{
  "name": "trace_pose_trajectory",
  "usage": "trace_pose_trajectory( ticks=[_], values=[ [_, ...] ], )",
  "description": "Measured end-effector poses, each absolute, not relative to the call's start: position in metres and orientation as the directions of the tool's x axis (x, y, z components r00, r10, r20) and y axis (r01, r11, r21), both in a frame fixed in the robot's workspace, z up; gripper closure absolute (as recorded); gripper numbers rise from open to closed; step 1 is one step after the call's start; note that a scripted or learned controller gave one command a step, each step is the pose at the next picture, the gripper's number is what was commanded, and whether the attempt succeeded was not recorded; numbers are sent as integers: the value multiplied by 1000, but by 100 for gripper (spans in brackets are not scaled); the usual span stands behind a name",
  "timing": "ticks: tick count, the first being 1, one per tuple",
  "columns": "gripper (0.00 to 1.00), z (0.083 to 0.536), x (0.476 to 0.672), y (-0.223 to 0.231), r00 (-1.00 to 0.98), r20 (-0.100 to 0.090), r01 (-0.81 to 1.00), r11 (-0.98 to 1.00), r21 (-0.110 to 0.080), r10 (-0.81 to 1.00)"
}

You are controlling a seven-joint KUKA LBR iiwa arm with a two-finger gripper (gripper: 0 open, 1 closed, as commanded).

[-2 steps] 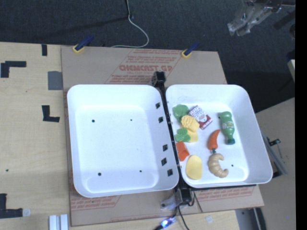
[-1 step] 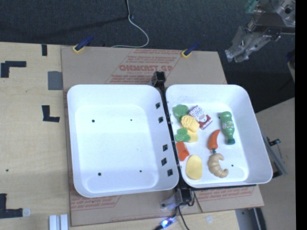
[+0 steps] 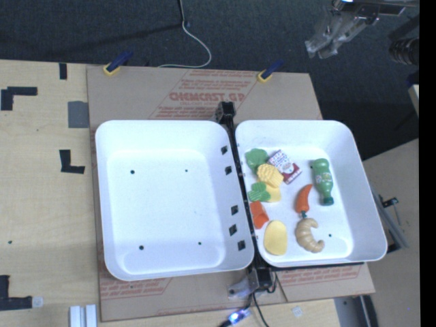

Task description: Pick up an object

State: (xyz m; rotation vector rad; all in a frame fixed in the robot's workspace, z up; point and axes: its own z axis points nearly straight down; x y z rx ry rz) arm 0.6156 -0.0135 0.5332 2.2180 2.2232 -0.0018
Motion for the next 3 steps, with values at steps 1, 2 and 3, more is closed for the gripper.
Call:
trace_pose_trajectory(
  ticks=[1,2,3],
  values=[
    [100,470,532,25,-4,1,1000,4,-10,1000],
    [100,538,595,30,-2,-2,1000,2,8,1000],
    [100,265,573,25,0,-2,1000,0,-17,1000]
  ],
)
